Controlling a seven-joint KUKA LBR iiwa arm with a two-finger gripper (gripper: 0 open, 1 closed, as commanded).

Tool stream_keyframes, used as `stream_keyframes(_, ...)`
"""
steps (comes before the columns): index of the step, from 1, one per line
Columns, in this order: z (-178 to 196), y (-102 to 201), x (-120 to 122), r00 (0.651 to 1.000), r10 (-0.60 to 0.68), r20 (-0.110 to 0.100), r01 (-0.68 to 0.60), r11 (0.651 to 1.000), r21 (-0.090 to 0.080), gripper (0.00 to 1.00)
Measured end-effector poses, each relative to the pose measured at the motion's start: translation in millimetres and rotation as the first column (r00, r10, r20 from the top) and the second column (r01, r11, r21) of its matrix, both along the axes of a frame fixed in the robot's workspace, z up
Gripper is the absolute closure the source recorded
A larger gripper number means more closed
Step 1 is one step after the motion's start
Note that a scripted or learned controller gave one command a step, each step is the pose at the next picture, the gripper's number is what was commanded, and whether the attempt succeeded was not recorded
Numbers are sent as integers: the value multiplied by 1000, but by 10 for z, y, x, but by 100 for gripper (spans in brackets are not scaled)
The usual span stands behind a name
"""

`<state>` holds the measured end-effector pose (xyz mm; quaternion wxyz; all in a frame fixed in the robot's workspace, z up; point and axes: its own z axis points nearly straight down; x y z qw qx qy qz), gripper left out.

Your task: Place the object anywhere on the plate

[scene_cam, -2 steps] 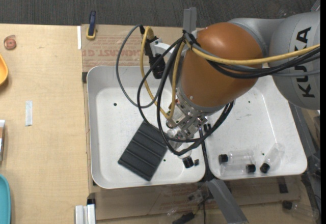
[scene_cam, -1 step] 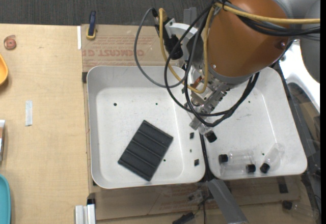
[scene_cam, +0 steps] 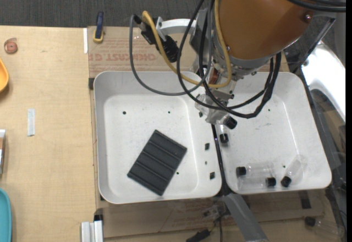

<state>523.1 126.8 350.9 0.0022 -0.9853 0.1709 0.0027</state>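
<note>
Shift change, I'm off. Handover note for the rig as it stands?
Claw: over the seam between the two bins, near their far side; nothing seen held.
Dark ribbed plate: flat in the left bin, tilted, near the front.
Clear bottles with black caps: lying at the front of the right bin.
Done: nothing on the plate yet.
Left: grasp one object from the right bin, carry it over, set it on the plate.
</note>
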Motion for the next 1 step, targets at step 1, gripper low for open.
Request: stream_keyframes(1, 234, 122, 500, 991, 135, 0, -135, 991, 0, 100)
